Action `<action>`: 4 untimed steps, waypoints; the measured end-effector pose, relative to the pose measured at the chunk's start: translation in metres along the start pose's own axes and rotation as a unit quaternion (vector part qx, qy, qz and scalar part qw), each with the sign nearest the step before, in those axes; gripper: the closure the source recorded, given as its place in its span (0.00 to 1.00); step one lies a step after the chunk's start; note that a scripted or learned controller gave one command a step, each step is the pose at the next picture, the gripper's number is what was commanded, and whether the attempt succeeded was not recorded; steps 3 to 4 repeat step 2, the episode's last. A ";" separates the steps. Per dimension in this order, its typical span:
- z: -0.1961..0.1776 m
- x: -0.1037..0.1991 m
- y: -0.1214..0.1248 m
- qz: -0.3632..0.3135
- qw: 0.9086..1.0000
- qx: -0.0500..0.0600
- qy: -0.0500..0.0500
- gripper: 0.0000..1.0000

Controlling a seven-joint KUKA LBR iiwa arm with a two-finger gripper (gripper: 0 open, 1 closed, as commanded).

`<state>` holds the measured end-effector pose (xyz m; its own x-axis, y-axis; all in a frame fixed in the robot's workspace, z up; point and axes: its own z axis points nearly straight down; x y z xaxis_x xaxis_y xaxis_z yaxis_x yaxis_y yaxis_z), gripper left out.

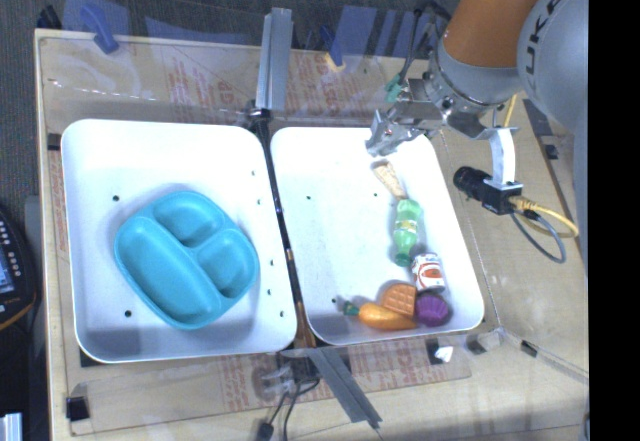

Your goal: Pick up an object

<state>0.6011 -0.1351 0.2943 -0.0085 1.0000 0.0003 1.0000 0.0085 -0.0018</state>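
A: Where is the arm?

B: Arm (520, 19) enters from the right; the gripper (388, 136) sits over the far rim of the right bin (330, 229), just inside its back edge. Nothing visible between the fingers. Whether they are spread or closed, I cannot tell at this angle.

A: Objects?

B: All in the right bin, crowded toward its right wall and near corner. A tan stick-like piece (389, 178) lies just below the gripper, apart from it. Below that a green bottle (405, 231), lying down. Then a small red-and-white can (429, 272), a purple ball-like item (433, 309), a waffle-coloured piece (399, 298) and an orange carrot (380, 316), these four touching or nearly so, tight against the near rim.

A: Open floor?

B: The left and middle of the right bin are bare white, from the divider side to the object column. The carrot cluster has little room on the wall side.

A: Left bin?

B: Left bin (90, 159) holds a blue divided tray (185, 256), set slantwise near its centre, with bare margin on all sides.
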 end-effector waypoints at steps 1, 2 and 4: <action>0.075 -0.065 0.044 0.002 1.000 0.001 0.000 1.00; 0.071 -0.073 0.056 0.000 1.000 -0.001 -0.001 1.00; 0.071 -0.073 0.056 0.000 1.000 -0.001 -0.001 1.00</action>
